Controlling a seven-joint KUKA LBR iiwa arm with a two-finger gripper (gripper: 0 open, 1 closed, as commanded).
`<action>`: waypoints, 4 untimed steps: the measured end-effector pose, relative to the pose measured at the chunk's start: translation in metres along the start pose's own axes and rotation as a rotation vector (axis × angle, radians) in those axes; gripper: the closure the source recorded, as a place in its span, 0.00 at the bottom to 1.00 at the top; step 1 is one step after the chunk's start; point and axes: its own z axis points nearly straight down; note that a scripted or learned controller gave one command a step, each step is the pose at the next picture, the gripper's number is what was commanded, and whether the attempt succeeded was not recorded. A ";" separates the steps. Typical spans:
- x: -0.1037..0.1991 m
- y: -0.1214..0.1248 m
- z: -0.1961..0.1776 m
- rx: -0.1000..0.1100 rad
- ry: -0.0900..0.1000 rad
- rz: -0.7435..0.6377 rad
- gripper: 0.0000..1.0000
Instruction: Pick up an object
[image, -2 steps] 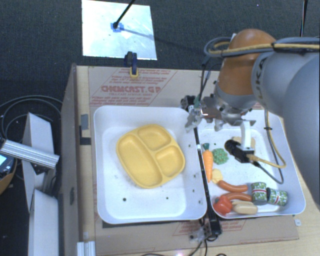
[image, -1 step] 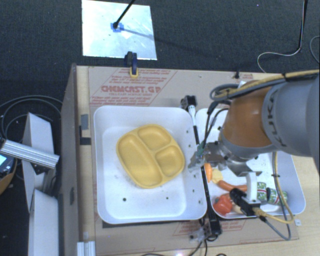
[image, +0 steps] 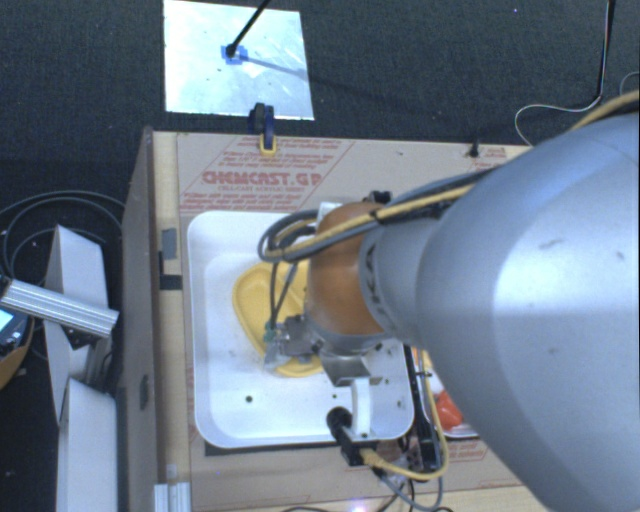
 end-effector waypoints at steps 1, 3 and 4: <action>0.059 0.001 -0.025 -0.002 0.000 -0.001 0.00; 0.051 0.103 -0.119 -0.002 -0.002 0.000 0.00; 0.051 0.104 -0.130 -0.005 -0.001 -0.008 1.00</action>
